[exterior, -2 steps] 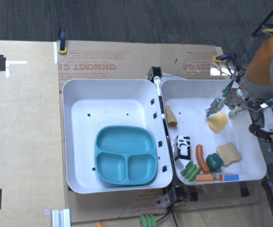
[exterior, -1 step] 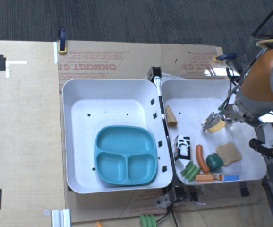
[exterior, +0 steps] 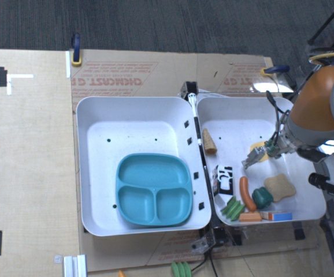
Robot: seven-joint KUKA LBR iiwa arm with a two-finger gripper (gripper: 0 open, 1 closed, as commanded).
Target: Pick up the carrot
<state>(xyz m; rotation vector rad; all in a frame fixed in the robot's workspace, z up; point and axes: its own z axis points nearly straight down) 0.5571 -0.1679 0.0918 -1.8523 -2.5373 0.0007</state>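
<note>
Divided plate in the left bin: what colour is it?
Plain light blue-teal, no pattern. The divided plate shows clearly in the camera view, lying in the left bin.

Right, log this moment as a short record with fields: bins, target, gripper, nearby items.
left bin: holds a teal divided plate
right bin: holds the food items
carrot: lying flat near the front edge of the right bin, untouched
gripper: over the right bin, above a yellow item, apart from the carrot
near carrot: red sausage, green pods, dark green piece
</note>
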